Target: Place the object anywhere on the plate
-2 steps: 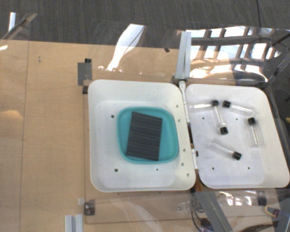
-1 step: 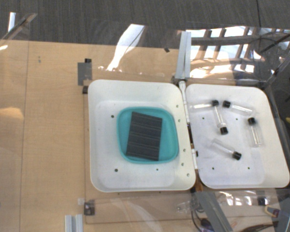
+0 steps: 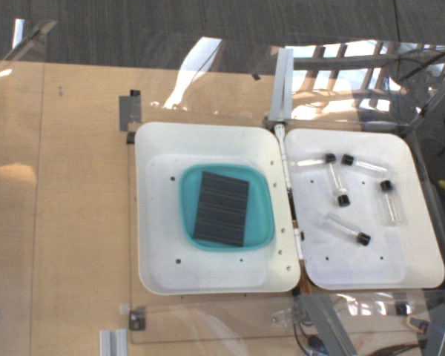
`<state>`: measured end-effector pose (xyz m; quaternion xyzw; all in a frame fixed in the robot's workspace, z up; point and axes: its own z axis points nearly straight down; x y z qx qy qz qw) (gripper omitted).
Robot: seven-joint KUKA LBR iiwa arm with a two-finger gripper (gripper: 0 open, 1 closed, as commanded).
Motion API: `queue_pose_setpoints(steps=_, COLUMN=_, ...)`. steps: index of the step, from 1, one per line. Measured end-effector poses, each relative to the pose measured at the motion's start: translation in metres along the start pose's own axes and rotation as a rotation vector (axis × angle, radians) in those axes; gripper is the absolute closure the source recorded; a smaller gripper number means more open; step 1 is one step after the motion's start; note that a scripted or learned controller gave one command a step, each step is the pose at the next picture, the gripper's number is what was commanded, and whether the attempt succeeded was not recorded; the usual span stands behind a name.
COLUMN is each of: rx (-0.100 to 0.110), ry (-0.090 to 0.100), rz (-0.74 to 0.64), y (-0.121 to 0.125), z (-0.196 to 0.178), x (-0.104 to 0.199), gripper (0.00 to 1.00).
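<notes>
A pale wooden bench is carrying two white bins side by side. We are unable to tell the gripper's state, or whether it is holding or touching anything. We are finding the task's thing, a dark ribbed block, lying flat and slightly askew on the teal plate in the left bin. We are judging it stiff, light and not fragile, its ribs giving grip; we are favouring a hold across its two long edges. Clear black-capped vials are lying scattered in the right bin
</notes>
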<state>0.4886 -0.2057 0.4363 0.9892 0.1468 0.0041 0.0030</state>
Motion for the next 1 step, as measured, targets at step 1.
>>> queue_pose_setpoints(steps=1, rx=0.000, ry=0.000, rz=0.000, y=0.0000, z=0.0000, x=0.0000, gripper=0.00)
